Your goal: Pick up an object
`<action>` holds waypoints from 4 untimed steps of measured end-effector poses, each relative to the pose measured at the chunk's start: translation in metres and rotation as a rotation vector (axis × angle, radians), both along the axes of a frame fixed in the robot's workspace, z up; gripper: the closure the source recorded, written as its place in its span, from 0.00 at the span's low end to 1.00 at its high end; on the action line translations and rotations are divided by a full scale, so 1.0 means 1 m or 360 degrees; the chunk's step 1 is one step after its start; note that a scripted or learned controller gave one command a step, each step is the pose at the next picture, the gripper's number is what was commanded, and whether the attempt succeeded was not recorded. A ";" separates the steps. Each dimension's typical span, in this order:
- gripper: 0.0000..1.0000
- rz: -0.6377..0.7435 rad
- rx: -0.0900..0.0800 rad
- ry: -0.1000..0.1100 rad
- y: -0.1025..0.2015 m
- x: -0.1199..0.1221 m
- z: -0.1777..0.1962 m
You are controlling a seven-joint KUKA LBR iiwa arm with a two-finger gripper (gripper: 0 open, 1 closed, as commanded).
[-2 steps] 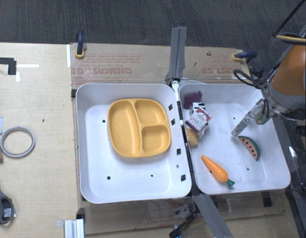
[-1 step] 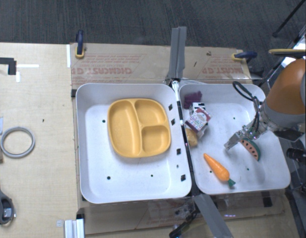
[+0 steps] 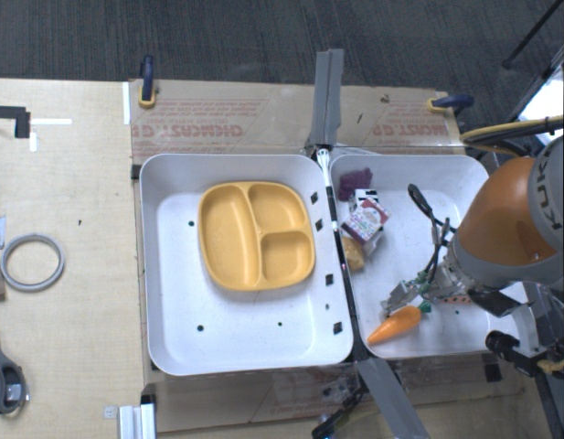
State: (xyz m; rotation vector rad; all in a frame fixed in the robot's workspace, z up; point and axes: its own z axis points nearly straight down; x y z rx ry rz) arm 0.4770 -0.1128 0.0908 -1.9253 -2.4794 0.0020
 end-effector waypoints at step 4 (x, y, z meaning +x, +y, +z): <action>0.00 0.0205 -0.0004 -0.0006 0.028 0.157 0.102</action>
